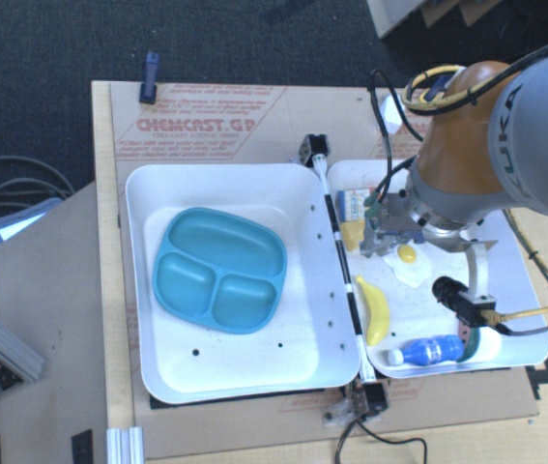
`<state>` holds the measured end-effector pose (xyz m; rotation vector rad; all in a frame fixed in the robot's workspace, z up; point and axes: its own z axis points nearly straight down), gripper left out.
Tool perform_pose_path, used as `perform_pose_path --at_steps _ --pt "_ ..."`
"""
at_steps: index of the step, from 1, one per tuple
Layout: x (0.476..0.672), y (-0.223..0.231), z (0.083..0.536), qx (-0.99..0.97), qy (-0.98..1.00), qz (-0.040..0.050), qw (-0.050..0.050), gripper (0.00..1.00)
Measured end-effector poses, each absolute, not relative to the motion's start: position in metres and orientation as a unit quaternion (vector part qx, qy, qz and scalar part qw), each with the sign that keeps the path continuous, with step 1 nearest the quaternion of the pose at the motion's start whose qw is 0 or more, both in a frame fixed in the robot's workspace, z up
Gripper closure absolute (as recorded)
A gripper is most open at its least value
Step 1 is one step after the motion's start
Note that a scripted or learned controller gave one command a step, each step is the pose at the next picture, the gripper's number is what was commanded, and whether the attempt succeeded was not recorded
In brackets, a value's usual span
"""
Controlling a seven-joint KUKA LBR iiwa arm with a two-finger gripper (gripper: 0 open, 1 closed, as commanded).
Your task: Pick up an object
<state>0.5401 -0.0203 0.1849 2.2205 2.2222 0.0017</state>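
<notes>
My gripper (380, 238) hangs low over the upper left part of the right bin (517, 293), under the grey and orange arm. Just below and to its right lies a white toy fried egg with a yellow yolk (408, 259). A yellow banana (375, 309) lies along the bin's left wall, below the gripper. A clear bottle with a blue label (432, 352) rests on its side at the bin's front edge. A yellow flat piece (351, 235) and a small printed packet (350, 204) sit to the gripper's left, partly hidden by it.
The left bin (140, 259) holds a blue divided plate (220, 270). A black clip (314, 147) sits at the top of the wall between the bins. A blue peg (149, 75) stands at the board's far left corner.
</notes>
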Motion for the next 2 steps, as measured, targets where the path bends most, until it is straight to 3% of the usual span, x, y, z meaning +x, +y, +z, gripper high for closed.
perform_pose_path --at_steps 1,2 --pt "0.540 -0.021 0.185 0.707 0.707 0.0000 0.000 0.00" --pt "0.557 -0.048 0.185 0.707 0.707 0.0002 0.001 0.00"
